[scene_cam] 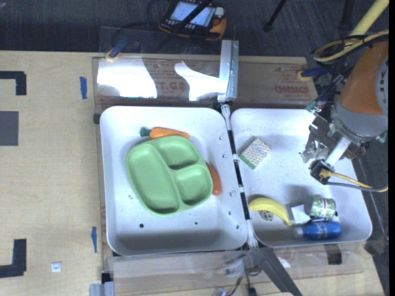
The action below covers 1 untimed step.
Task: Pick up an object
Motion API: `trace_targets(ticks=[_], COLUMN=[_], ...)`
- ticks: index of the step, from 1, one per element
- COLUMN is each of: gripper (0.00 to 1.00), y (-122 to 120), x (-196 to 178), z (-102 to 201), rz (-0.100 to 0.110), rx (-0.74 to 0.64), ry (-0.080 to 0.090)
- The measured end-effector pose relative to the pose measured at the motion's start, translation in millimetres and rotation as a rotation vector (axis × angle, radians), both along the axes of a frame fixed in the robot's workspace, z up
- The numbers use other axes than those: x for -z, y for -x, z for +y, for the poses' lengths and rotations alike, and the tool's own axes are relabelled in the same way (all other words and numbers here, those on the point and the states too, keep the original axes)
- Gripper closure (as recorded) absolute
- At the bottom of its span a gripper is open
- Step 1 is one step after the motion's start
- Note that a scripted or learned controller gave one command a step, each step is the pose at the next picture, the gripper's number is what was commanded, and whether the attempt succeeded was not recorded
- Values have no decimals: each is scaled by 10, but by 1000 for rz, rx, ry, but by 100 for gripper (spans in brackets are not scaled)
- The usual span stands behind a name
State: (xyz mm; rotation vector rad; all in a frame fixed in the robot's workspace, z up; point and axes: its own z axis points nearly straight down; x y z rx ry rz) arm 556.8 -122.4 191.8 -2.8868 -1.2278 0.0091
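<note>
Over the right bin (281,174), the gripper (315,153) hovered, apparently approaching, its grip unreadable, likely needing next to drop onto the can (322,207).

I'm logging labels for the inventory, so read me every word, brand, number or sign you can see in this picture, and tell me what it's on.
Nothing here reads clearly enough to quote.
Red print on the cardboard at the back: blurred.
Screen of the handheld pendant: too small.
Label on the can: too small.
Sticker on the banana: too small.
</note>
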Motion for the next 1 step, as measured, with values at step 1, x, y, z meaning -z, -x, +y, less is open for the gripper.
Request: trace_targets(ticks=[1], gripper=[100], y=[527], x=[-203], z=[-445], rz=[-1], rx=[-126], ry=[-1])
